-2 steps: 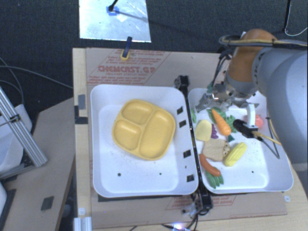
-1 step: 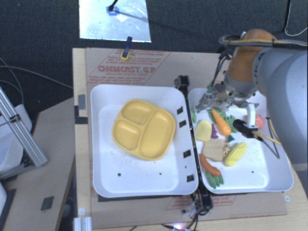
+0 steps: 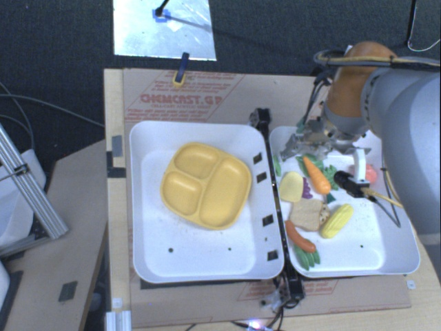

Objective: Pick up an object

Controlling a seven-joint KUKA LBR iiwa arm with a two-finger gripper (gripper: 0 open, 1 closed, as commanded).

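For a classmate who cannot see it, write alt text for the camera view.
A grey robot arm reaches over the right bin, which holds toy foods including a carrot and corn. The left bin holds a yellow divided plate.

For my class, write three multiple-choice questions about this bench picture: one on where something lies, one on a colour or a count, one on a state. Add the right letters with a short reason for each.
1. Where does the yellow divided plate lie?
A. In the left bin
B. In the right bin
C. On the cardboard behind the bins

2. How many compartments does the plate have?
A. Two
B. Three
C. Five

3. How does the carrot lie?
A. Standing upright on its tip
B. Flat on the plate
C. Flat among the other toy foods, beside the corn cob

Answers:
1 A, the plate sits in the middle of the left bin.
2 B, one large section and two smaller ones show.
3 C, it lies flat in the right bin, below the gripper.
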